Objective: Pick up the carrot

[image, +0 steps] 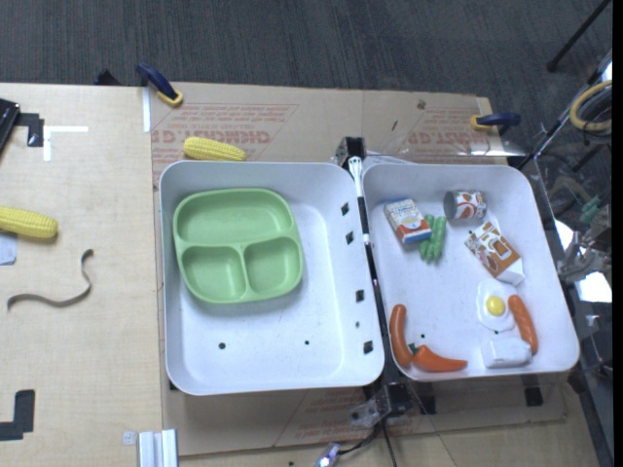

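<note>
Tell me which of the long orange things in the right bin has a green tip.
The carrot along the right bin's near wall, with green at its left end. The sausages have none.

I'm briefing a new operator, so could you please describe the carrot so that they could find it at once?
Look in the right-hand white bin, along its near wall, towards the corner next to the other bin. The carrot lies flat there, tip pointing right. Unlike the round-ended orange sausage beside it, it tapers to a point and has a green stub.
</note>
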`<state>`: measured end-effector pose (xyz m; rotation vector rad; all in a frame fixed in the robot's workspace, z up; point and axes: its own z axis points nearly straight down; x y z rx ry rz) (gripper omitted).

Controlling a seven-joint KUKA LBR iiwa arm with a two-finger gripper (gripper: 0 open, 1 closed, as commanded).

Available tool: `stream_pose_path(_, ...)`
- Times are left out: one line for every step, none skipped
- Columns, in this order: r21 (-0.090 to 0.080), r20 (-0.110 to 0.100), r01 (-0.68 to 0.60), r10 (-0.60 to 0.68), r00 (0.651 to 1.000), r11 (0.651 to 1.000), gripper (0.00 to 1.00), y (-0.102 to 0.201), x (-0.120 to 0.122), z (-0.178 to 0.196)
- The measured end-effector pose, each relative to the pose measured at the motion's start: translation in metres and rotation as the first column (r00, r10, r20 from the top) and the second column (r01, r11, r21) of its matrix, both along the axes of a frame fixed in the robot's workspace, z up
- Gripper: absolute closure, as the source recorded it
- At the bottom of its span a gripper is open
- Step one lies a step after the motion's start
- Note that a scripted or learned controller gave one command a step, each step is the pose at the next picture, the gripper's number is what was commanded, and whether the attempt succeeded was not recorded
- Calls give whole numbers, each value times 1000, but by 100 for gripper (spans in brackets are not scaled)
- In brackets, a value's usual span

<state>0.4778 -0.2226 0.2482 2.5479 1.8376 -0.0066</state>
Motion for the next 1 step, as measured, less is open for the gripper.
stream_pose_path(1, 1, 14, -14, 1000, 1000, 100, 8, 0, 14)
